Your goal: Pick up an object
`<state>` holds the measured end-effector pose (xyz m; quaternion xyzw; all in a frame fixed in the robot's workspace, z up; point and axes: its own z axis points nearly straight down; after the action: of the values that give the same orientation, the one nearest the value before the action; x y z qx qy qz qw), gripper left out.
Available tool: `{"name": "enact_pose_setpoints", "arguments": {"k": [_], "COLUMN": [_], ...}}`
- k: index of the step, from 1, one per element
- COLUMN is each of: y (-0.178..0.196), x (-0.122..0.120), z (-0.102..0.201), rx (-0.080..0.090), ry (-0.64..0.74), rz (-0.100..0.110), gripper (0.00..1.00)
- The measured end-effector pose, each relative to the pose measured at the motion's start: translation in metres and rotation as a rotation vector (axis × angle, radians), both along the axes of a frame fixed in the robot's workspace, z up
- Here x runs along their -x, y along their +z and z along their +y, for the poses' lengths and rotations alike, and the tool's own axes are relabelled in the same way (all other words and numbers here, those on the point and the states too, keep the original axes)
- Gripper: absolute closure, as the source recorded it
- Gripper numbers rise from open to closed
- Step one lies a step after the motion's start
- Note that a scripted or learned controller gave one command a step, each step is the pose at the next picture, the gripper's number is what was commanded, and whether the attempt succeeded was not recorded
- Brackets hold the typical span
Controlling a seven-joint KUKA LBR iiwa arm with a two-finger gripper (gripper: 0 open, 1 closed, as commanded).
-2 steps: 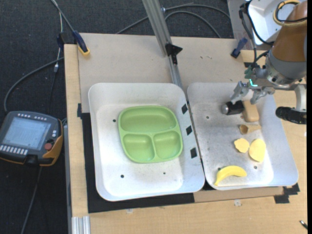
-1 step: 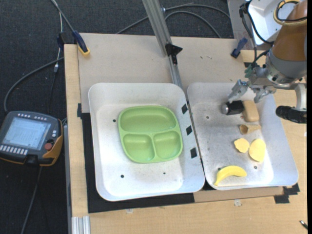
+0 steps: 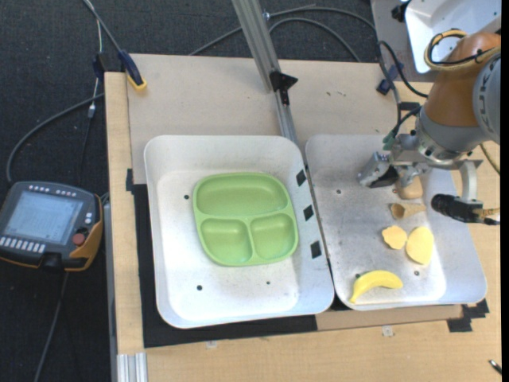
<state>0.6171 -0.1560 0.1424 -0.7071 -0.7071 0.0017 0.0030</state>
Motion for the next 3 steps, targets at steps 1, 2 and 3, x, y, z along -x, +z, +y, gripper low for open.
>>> {"name": "enact_pose_setpoints", "arguments": {"k": [1, 2, 3], "y": [-0.053, -0.038, 0.027], "x": [0.001, -0.001, -0.002], "z": [0.001, 0.001, 0.005], "rx": [0.000, 0.001, 0.003], "ry": [0.000, 0.001, 0.002], "rz": [-0.001, -0.008, -0.013], "gripper": [0.00, 1.00, 1.00]}}
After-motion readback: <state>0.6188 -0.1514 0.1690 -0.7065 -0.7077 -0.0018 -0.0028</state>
